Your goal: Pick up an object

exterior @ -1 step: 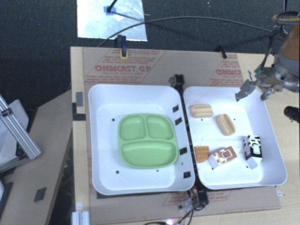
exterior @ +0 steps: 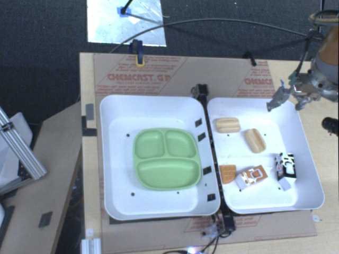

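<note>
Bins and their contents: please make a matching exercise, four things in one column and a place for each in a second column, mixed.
Things:
1. green tray
2. cow-print carton
3. gripper
4. two buns

Places:
A. right bin, near its right wall
B. left bin, middle
C. right bin, upper part
D. above the right bin's far right corner

Pairs: 1-B, 2-A, 3-D, 4-C

Cut off, blurred, too small to read

Arm (exterior: 327, 62) runs off right edge, so only wrist end + orange band show. Claw (exterior: 288, 96) is small and soft; finger gap can't be judged. Print on black-and-white carton (exterior: 286, 168) and on orange-white box (exterior: 251, 177) is too fine to read. Metal frame (exterior: 18, 147) at left is cropped by edge.
</note>
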You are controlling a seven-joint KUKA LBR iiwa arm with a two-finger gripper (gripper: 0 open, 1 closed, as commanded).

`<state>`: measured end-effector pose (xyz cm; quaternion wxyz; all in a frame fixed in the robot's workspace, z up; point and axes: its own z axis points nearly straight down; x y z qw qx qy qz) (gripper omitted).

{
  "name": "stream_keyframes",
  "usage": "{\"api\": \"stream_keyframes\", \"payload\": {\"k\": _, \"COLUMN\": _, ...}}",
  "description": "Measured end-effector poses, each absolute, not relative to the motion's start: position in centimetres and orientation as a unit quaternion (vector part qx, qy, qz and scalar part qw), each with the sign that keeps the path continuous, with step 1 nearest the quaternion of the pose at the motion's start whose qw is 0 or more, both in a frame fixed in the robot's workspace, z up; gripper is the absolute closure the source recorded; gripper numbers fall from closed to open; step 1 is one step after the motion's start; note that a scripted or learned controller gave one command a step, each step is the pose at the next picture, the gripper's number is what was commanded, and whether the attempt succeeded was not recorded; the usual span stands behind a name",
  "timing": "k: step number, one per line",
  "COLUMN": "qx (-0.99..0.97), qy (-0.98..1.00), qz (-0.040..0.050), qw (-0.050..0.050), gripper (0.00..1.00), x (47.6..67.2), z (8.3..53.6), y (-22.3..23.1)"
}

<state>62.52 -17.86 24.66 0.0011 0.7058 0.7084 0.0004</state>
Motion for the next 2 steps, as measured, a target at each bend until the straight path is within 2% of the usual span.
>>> {"api": "stream_keyframes", "payload": {"k": 1, "qx": 0.707, "qy": 0.707, "qz": -0.0006, "qw": 0.0, "gripper": 0.0, "x": 61.8, "z": 19.4, "y": -18.6}}
{"api": "stream_keyframes", "payload": {"k": 2, "qx": 0.707, "qy": 0.707, "qz": -0.0003, "qw": 0.0, "gripper": 0.0, "x": 61.9, "z": 15.3, "y": -18.5}}
